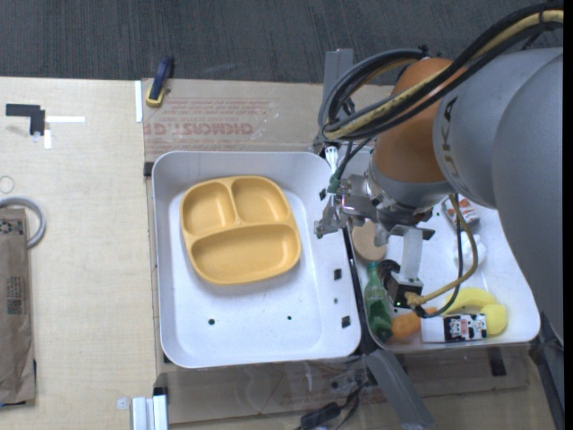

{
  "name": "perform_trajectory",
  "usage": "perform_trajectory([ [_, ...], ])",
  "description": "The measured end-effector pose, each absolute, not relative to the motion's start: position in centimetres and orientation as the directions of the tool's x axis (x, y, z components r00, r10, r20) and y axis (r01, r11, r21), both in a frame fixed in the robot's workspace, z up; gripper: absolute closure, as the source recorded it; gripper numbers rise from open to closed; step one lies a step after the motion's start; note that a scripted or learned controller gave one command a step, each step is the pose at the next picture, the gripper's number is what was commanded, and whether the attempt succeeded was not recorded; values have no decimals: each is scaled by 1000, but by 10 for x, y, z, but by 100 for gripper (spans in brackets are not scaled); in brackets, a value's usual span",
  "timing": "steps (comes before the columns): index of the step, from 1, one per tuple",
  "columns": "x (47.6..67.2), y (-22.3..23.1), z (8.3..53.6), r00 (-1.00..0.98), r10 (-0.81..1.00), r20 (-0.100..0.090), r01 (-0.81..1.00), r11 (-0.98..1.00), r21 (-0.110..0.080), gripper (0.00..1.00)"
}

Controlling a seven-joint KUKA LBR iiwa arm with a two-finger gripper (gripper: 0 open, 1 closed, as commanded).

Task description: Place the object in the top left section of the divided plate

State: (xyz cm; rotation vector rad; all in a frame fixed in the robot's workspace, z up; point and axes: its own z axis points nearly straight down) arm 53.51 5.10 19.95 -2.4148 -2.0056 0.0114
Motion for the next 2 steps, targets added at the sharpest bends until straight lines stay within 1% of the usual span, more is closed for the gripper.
perform_trajectory([
  [1, 510, 97, 150, 184, 983, -6, 982, -184, 37, 0],
  [2, 510, -1, 347, 487, 873, -8, 873, -487, -4, 0],
])
